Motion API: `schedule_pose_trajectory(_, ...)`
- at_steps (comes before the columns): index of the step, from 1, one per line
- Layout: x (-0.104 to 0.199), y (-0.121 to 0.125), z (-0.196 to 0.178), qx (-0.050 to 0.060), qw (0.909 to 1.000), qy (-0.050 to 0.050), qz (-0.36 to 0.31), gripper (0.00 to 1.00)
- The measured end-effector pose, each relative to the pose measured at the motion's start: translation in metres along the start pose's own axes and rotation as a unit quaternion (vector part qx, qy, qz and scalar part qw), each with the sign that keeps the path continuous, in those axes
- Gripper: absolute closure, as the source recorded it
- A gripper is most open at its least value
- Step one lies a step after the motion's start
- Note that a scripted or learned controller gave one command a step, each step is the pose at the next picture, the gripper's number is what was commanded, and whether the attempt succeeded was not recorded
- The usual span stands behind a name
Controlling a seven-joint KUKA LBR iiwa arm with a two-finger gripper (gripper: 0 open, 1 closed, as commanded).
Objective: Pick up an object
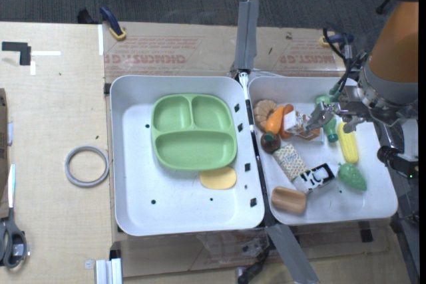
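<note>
- The bench (pixel 53 116) was pale wood, with a sheet of cardboard (pixel 173 53) at its far side behind the two bins.
- The left bin (pixel 133 203) held a green divided plate (pixel 194 132) towards its far side, and a flat yellow piece (pixel 218 178) touched that plate's near edge.
- The right bin (pixel 379 206) held a crowd of small toy foods.
- The arm (pixel 397 36) came in from the right, its orange band high above the right bin's far right corner.
- The gripper (pixel 318 120) hung low over the far middle of the right bin, just above a clear packet (pixel 305 132); whether its fingers were spread or closed could not be told, and nothing could be seen between them.
- A yellow corn cob (pixel 348 144) lay to the right of the gripper, with a green leafy vegetable (pixel 351 177) just near of it.
- A round tan bun (pixel 265 108) sat at the bin's far left, touching an orange carrot (pixel 275 120).
- A dark round piece (pixel 269 141) lay just near of the carrot.
- A patterned block (pixel 289 160) lay at a slant in the middle of the bin, next to a black and white box (pixel 315 177).
- A brown bread roll (pixel 289 199) rested by the near left corner.
- On the bench to the left of the bins lay a grey ring (pixel 86 165), and scissors (pixel 11 236) lay at the near left edge.
</note>
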State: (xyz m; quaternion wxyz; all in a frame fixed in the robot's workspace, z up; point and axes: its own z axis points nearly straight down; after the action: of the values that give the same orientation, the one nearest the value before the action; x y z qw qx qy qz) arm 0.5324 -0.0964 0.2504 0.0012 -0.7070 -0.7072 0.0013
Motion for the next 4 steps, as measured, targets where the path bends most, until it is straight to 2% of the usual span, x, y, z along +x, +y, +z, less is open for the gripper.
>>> schedule_pose_trajectory(1, -0.059, 0.055, 0.022, -0.001, 0.9996, 0.000, 0.029, 0.00)
schedule_pose_trajectory(2, -0.071, 0.093, 0.134, -0.003, 0.9998, -0.001, -0.019, 0.00)
schedule_pose_trajectory(3, -0.095, 0.075, 0.159, -0.001, 0.9999, 0.000, 0.014, 0.00)
schedule_pose_trajectory(4, -0.096, 0.074, 0.150, 0.000, 0.9999, 0.000, 0.016, 1.00)
